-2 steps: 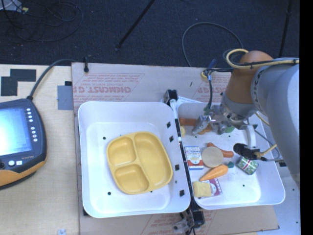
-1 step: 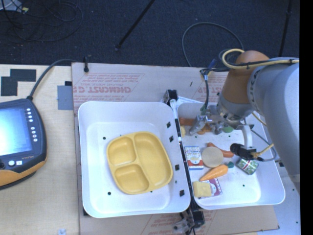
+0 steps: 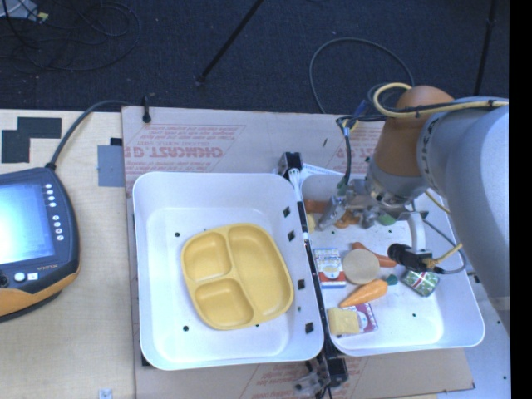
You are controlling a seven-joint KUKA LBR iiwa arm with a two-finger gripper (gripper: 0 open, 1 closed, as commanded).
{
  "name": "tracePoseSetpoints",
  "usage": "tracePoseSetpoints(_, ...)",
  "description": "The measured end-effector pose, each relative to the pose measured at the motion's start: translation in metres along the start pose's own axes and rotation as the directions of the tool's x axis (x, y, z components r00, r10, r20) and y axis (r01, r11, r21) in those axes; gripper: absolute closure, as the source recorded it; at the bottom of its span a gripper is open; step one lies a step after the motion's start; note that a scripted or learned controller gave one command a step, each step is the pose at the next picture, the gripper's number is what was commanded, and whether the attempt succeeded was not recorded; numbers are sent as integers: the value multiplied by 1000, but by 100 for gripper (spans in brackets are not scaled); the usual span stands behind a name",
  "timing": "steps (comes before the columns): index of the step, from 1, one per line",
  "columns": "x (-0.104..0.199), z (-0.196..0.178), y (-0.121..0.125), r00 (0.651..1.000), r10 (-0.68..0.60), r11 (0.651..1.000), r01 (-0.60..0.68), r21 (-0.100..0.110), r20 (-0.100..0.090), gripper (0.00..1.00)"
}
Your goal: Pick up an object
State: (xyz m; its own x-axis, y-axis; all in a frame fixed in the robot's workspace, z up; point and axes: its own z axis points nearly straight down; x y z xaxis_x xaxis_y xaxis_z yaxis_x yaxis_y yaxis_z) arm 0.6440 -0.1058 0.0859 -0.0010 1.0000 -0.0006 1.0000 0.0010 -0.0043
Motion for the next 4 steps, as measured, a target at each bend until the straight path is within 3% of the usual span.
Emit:
tracePoseSetpoints(1, 7, 0, 0, 1000, 0, 1000, 0, 0, 0, 0)
tracePoseSetpoints(2, -18, 0, 0, 1000, 1, 1000, -1, -1, -2, 0)
tracePoseSetpoints(3, -17, 0, 0, 1000, 0, 1000, 0, -2, -1, 0)
tracePoseSetpoints(4, 7, 0, 0, 1000, 0, 1000, 0, 0, -1, 0)
